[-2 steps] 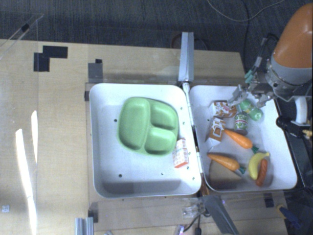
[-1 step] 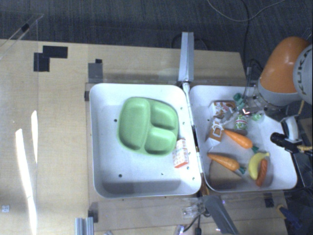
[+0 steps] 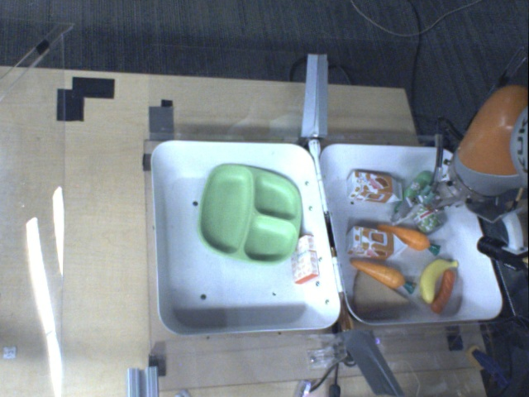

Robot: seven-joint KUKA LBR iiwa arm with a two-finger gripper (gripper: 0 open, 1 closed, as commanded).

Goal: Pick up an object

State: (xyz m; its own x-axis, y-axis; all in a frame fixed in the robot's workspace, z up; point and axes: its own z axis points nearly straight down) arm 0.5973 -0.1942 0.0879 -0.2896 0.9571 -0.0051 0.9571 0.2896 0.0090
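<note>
Two white bins sit side by side on the table, meeting at a grey divider rail that runs back from their shared edge. The left bin has wide bare floor along its near and left sides. A green tray with three compartments lies tilted near its middle, and a small carton with red print rests just right of the tray, close to the right wall. Its lettering is too small to read.

The right bin is more crowded — open floor shows mainly at the near left corner and along the far edge. Two snack packs with orange and white print lie one behind the other, their writing illegible. Two carrots lie near them, one between the packs and the near wall, and a banana and a sausage touch at the near right. A green wrapper lies at the far right.

The arm reaches in over the right wall, and the end effector sits just beside the green wrapper — whether it is open or closed cannot be told.
</note>
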